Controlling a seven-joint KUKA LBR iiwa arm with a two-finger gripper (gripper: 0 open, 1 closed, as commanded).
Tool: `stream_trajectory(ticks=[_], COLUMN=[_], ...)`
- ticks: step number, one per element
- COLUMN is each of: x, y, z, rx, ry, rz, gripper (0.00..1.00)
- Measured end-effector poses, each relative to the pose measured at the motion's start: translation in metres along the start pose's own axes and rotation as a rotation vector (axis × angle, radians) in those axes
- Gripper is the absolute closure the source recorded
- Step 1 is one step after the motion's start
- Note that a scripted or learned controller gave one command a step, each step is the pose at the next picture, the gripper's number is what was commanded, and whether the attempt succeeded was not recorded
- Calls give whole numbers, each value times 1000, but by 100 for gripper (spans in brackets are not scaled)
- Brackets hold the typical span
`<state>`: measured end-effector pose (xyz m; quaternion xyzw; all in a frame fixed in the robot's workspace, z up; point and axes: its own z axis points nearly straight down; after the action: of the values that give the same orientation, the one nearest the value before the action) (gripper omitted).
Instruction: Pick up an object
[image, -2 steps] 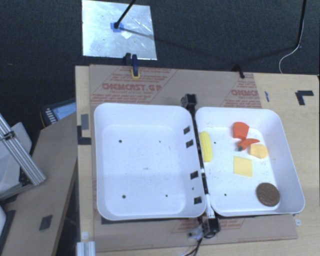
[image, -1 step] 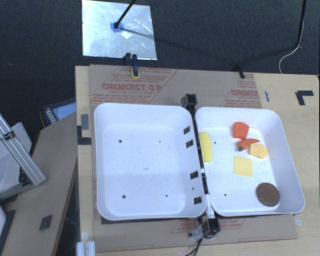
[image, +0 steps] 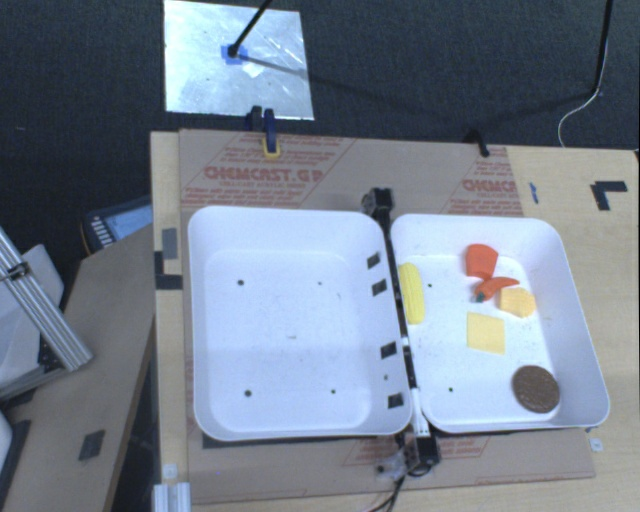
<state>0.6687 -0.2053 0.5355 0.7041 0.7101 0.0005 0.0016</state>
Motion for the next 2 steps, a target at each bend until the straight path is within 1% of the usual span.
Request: stream_trajectory(ticks=[2], x=[0], y=[0], z=[0], rx=[0], ry=[0], rz=[0], gripper=[100])
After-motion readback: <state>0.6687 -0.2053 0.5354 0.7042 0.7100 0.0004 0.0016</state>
